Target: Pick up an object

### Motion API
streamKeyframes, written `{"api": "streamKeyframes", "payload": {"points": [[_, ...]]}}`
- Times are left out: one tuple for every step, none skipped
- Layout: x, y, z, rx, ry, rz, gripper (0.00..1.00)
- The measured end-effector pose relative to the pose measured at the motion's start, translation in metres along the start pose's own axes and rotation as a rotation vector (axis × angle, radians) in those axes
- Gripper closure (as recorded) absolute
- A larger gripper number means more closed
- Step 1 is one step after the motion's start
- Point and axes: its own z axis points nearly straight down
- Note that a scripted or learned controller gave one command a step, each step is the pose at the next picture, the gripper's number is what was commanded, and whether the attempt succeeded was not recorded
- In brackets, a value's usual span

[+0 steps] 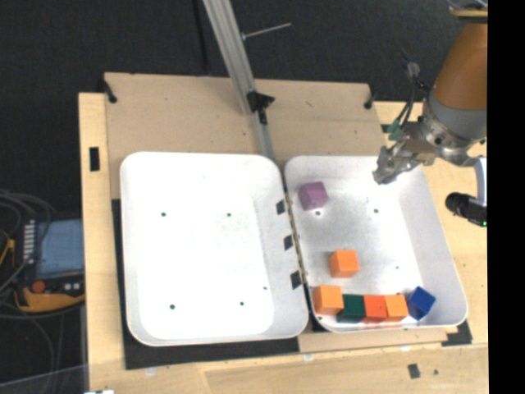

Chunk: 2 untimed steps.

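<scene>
Honestly, your main risk is a miss: from the camera view the jaws [387, 173] hang over the right bin [439, 245] near its far rim, well apart from every block. The purple cube [312, 194] lies nearest, off to the left; the lone orange cube [344, 262] sits nearer the camera. How far the jaws stand apart you probably can't tell; nothing shows between them.

No text, label, brand, number or sign can be read anywhere on the counter [94, 220] or around it.
</scene>
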Motion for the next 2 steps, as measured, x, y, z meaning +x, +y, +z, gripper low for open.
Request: {"api": "streamKeyframes", "payload": {"points": [[0.051, -0.010, -0.005, 0.000, 0.001, -0.001, 1.00], [0.104, -0.018, -0.009, 0.001, 0.002, -0.001, 1.00]]}}
